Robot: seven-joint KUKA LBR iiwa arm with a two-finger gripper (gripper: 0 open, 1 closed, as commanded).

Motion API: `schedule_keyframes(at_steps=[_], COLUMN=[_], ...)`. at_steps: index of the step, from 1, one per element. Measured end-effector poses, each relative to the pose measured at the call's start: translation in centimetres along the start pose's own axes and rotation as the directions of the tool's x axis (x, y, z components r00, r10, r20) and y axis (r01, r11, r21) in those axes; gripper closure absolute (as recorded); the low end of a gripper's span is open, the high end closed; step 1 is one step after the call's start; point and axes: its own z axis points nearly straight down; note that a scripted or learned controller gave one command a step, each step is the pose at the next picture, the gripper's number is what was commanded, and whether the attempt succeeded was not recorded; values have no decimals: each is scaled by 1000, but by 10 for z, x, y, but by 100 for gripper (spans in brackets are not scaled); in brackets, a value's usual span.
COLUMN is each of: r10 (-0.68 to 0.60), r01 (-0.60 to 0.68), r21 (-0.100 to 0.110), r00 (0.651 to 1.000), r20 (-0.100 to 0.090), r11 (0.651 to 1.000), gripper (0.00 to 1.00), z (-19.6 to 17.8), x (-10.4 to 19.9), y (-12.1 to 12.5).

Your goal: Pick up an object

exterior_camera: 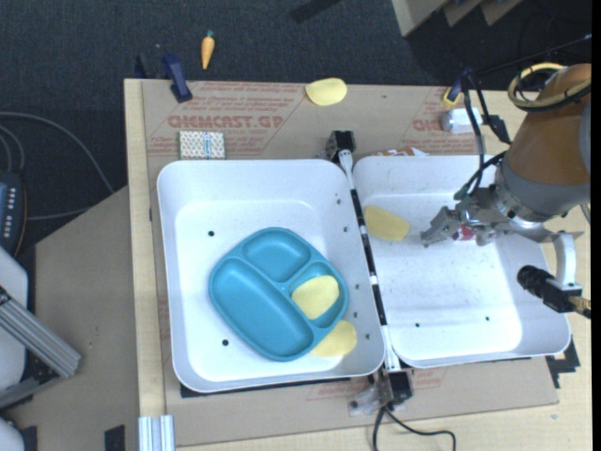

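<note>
A yellow, flat, rounded piece lies in the right bin near its upper left corner. My gripper hangs low over that bin, just to the right of the piece and apart from it, pointing left toward it. Its jaws are too blurred to read, and I see nothing held. In the left bin sits a blue divided plate with a yellow piece in its small right compartment. Another yellow piece lies against the plate's lower right rim.
On the cardboard behind the bins lie a yellow piece, a patterned packet and a blue clip. A small carrot is on the dark floor. A black clamp joins the bins at the back. Cables trail along the arm.
</note>
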Motion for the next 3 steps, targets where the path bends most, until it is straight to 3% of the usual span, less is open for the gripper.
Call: schedule_keyframes(at_steps=[1, 2, 3], r10=[1, 2, 3], r01=[-1, -2, -3], r21=[-9, -2, 5], r00=[1000, 1000, 1000], r20=[4, 3, 0], r11=[1000, 1000, 1000], gripper=[0, 0, 0], z=[85, 2, 61], x=[-36, -60, -73], y=[72, 78, 83])
